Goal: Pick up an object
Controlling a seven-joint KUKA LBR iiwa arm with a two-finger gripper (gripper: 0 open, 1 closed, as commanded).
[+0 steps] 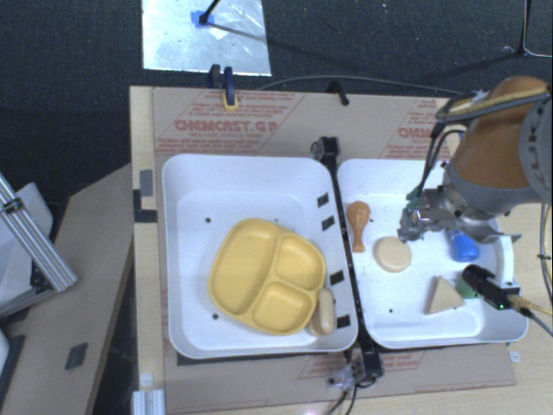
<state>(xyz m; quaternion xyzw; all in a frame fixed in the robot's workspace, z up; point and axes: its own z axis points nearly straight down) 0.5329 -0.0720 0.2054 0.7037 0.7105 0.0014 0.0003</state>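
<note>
Tool (pixel 413 225) low over right bin (pixel 380 331), grip state unclear, just above tan disc (pixel 392 254), drumstick (pixel 358 221) beside, blue piece (pixel 464 248) near, yellow tray (pixel 266 275) in left bin (pixel 186 232).

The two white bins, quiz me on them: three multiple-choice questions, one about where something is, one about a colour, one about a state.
1. Where is the yellow divided tray?
A. left bin
B. right bin
C. on the bench outside the bins

2. What colour is the small object beside the gripper?
A. red
B. blue
C. green

3. How does the drumstick-shaped toy lie?
A. inside the tray
B. lifted in the air
C. flat on the right bin's floor

Answers: 1 A, the tray fills the middle of the left bin. 2 B, the small object is plainly blue. 3 C, the drumstick-shaped toy lies on the white floor near the divider.
</note>
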